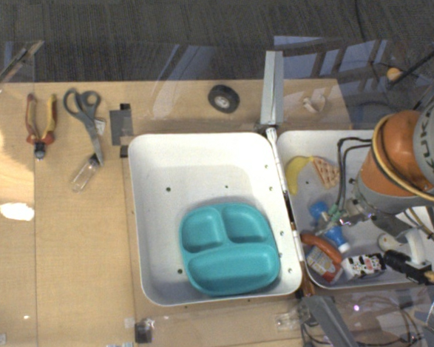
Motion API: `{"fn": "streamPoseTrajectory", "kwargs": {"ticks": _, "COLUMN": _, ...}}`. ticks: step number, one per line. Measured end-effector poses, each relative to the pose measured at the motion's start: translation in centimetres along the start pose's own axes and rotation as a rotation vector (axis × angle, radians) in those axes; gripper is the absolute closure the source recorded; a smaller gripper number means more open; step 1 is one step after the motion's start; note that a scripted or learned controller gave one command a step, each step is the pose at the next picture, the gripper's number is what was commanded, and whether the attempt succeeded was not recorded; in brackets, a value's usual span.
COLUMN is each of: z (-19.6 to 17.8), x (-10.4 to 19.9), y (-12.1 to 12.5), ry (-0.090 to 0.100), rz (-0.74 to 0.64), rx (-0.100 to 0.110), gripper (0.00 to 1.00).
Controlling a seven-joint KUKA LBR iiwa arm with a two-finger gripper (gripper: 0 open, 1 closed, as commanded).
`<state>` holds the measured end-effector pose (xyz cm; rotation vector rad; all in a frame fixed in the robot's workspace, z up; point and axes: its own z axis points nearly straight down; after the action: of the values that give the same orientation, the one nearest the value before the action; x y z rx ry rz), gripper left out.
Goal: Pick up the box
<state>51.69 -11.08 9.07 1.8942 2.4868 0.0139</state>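
- The arm reaches in from the right and hangs over the right bin.
- The gripper is low among the objects there; I cannot tell its state.
- The box, small and white with dark print, lies near the front wall of the right bin, just beside an orange-red thing.
- A teal tray lies in the left bin.
- Scissors and pliers lie on the bench.
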Motion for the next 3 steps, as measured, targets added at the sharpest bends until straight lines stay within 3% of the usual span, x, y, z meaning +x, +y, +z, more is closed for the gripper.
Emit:
{"fn": "streamPoseTrajectory", "kwargs": {"ticks": 1, "z": 0.0, "x": 0.1, "y": 0.0, "ry": 0.001, "rz": -0.001, "rx": 0.000, "gripper": 0.00}}
{"fn": "streamPoseTrajectory", "kwargs": {"ticks": 2, "z": -5.7, "x": -3.7, "y": -2.8, "ry": 0.003, "rz": -0.100, "rx": 0.008, "gripper": 0.00}}
{"fn": "streamPoseTrajectory", "kwargs": {"ticks": 3, "z": 0.0, "x": 1.1, "y": 1.0, "ry": 0.001, "rz": -0.325, "rx": 0.001, "gripper": 0.00}}
